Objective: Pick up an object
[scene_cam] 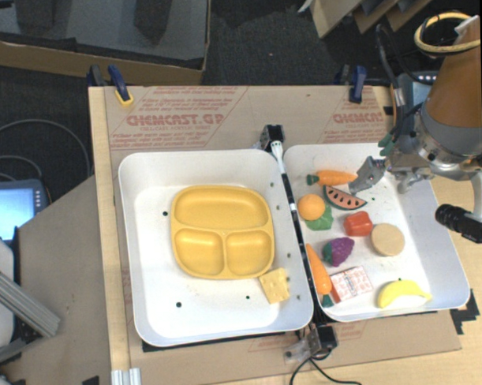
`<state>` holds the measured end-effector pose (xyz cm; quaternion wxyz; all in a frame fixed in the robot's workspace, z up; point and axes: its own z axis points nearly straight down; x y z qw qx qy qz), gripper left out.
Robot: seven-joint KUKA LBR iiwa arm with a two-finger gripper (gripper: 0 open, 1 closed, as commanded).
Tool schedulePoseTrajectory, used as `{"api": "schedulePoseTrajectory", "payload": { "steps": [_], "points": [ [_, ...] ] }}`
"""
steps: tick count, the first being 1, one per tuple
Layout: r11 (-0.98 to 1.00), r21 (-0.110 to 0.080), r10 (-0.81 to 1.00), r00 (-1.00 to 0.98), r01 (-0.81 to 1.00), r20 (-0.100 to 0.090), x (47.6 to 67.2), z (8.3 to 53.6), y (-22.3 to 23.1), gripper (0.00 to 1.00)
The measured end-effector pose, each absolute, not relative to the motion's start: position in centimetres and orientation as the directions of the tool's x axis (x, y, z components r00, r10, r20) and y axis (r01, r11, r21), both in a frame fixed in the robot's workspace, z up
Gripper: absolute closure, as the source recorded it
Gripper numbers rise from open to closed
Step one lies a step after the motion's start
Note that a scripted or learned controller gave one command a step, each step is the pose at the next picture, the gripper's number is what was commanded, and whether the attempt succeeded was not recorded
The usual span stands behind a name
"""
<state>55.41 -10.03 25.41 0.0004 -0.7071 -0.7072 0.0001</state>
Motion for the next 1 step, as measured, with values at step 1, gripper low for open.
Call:
{"api": "schedulePoseTrajectory", "payload": {
  "steps": [1],
  "points": [
    [-0.005, -0.009, 1.000, 0.005, 1.000, 0.001, 54.42, 7.80, -15.26, 0.00]
  ]
}}
